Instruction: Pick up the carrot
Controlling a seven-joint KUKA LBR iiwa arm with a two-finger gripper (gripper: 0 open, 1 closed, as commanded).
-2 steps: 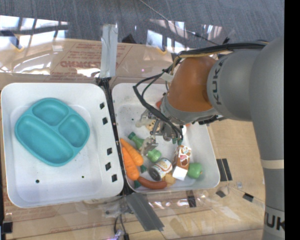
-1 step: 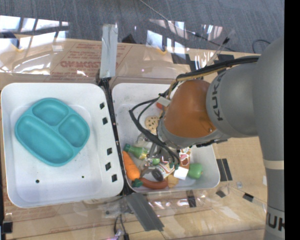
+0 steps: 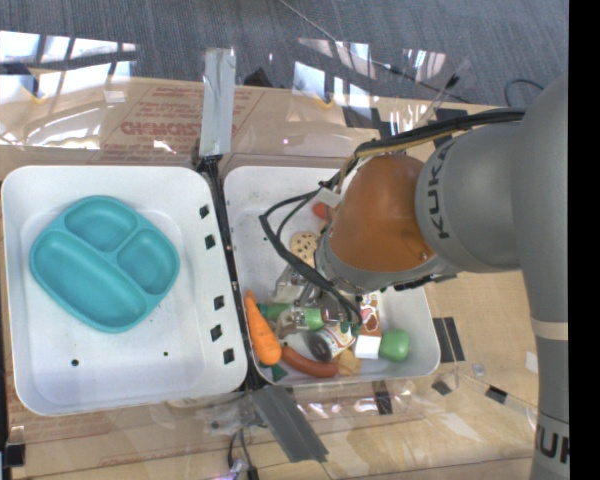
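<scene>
carrot (image 3: 263, 333) just left of gripper (image 3: 302, 303)

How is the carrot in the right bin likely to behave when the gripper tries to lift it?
The carrot looks like smooth moulded plastic, so probably stiff, light and slippery. Its tapered, rounded body may roll or squirt from a pinch. It lies against the bin wall beside a sausage, which could hinder finger access.

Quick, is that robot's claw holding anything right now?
Gripper: cannot be told. It sits low in the right bin among the toys, and the carrot lies beside it.
</scene>
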